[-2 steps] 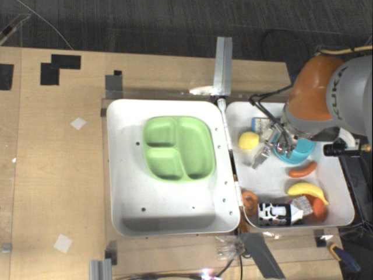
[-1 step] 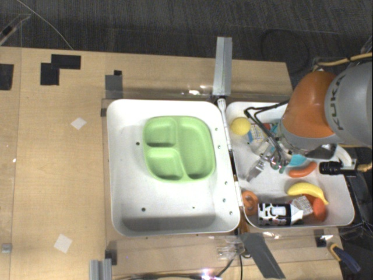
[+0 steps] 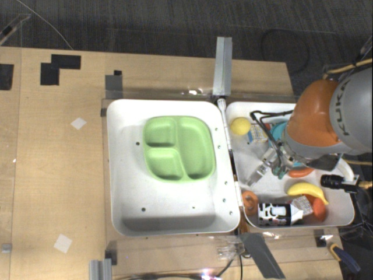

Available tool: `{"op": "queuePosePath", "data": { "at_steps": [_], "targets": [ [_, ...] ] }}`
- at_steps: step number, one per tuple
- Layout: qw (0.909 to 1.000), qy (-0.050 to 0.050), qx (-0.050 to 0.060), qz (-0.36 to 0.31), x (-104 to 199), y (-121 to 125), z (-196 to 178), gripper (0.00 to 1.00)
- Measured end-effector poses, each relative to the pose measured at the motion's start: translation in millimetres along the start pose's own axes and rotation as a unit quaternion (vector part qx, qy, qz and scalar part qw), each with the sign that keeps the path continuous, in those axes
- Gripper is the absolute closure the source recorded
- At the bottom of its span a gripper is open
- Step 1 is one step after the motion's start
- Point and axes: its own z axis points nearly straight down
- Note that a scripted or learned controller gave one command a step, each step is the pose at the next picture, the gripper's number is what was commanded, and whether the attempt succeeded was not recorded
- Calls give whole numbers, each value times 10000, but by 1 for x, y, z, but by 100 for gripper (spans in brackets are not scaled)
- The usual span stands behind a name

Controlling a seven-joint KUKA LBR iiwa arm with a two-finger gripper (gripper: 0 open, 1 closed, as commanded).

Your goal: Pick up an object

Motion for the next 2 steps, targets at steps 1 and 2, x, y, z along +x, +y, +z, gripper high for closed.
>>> {"op": "queuePosePath", "data": {
  "at_steps": [1,2],
  "targets": [
    [9965,213,162,794,-57,46,2,0],
    [9907,20,22,1362,-51,36,3,0]
  ]
}}
